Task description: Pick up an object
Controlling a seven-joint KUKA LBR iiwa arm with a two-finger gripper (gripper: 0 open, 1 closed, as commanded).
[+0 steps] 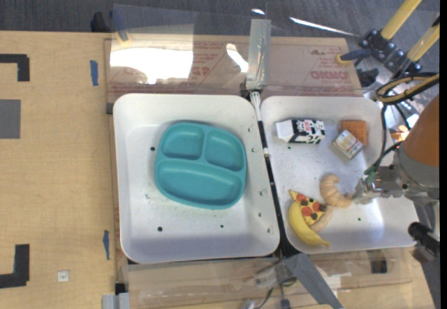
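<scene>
The croissant (335, 191), a tan curved pastry, lies on the floor of the right bin (391, 231), a little toward that bin's near right side; the gripper (368, 187) sits just to the croissant's right, at about the same height in the camera view, so close that it seems to touch the pastry's right tip, though whether it truly touches cannot be told, and whether the pincer is spread or closed cannot be told either, since the fingers are too small and blurred; nothing is seen clamped between them. Just left of and below the croissant lies a pizza slice (309, 206) with red dots, resting against a yellow banana (304, 229) that curves along the bin's near edge; above the croissant, toward the far wall, stand a small tan box (347, 145) and an orange block (355, 128) just behind it; up and to the left of the croissant lies a black-and-white carton (301, 131). To the croissant's right the arm (426, 150) comes in, its orange band above the grey wrist. Well to the left of the croissant, past the divide between the bins, the left bin (133, 224) holds a teal divided plate (201, 164) with three compartments, lying flat near its middle.
</scene>
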